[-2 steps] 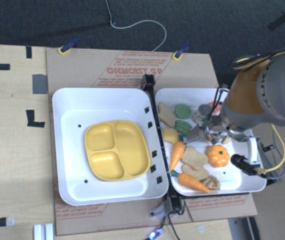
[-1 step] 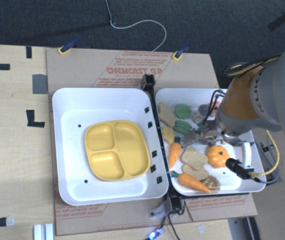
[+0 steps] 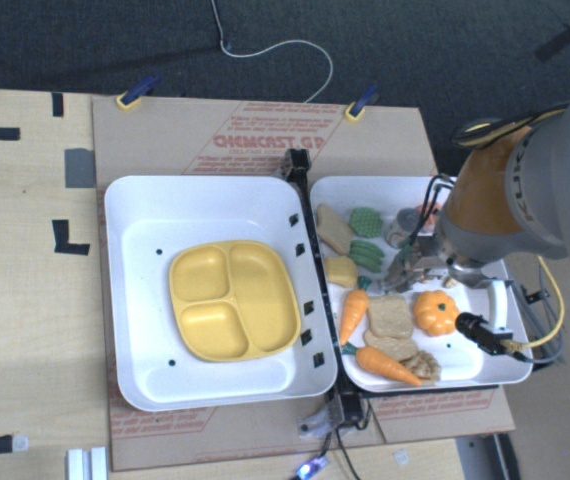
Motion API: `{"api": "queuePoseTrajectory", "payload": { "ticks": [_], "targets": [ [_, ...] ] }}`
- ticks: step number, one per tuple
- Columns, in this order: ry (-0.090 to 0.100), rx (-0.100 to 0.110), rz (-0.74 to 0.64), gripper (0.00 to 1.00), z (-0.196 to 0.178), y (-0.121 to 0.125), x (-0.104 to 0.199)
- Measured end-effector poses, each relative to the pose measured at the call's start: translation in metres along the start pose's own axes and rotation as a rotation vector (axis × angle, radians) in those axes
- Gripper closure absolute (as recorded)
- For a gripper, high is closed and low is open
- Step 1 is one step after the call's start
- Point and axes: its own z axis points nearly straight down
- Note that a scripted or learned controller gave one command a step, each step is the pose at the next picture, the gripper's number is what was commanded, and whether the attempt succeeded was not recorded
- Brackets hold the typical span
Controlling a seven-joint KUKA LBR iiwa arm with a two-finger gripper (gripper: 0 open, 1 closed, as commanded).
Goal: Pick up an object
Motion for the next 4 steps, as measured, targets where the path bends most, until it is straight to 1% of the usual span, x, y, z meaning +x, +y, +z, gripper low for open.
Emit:
{"api": "queuePoseTrajectory", "payload": {
  "ticks": [1, 2, 3, 4],
  "targets": [
    [0.001, -0.004, 0.001, 1.00, -0.062, 0.002, -0.006],
    [0.001, -0.004, -0.001, 1.00, -0.111, 0.004, 0.005],
    [0.002, -0.001, 0.000, 1.00, -0.130, 0.005, 0.005],
    [0.004, 0.000, -0.005, 1.00, -0.139, 0.019, 0.055]
  ]
}}
